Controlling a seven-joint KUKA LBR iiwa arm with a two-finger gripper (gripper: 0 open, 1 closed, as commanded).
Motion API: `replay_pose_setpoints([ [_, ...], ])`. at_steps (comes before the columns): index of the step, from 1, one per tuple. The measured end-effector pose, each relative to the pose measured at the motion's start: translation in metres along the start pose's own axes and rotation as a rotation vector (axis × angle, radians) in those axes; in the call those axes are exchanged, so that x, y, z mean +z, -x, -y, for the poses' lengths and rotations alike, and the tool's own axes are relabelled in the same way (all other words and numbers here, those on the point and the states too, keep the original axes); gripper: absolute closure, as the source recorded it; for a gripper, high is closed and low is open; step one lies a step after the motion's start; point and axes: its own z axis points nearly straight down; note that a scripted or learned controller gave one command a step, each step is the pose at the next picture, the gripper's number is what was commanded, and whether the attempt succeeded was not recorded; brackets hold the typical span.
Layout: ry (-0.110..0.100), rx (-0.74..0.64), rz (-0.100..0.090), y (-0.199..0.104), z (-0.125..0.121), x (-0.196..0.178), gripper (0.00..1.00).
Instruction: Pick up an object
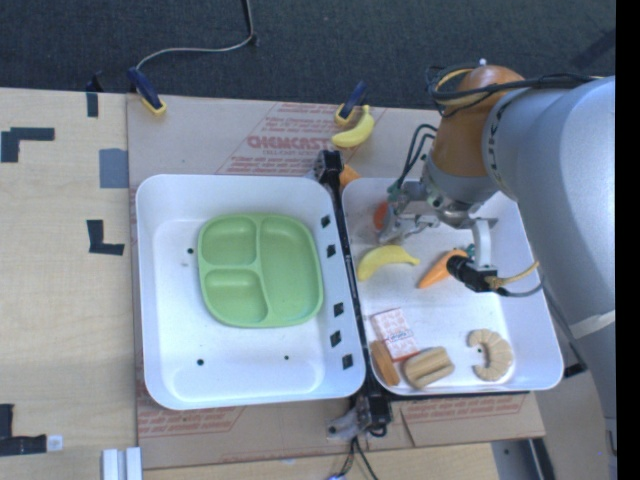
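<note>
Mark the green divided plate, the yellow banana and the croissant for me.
green divided plate (262, 270): camera view, on its centre ridge.
yellow banana (386, 260): camera view, middle of its curve.
croissant (491, 355): camera view, top of its arch.

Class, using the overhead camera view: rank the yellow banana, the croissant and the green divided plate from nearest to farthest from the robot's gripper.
1. yellow banana: right bin, just below the gripper.
2. croissant: right bin's lower right corner.
3. green divided plate: left bin, its centre farthest; croissant and plate are fairly close.
</note>
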Motion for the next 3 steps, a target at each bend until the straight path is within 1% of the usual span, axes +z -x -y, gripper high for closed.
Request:
replay_pose_setpoints([
  [1, 0.009, 0.000, 0.002, 0.000, -0.002, -0.001, 0.00],
  [2, 0.010, 0.000, 0.000, 0.013, -0.025, 0.008, 0.00],
  [3, 0.010, 0.001, 0.001, -0.001, -0.024, 0.008, 0.00],
])
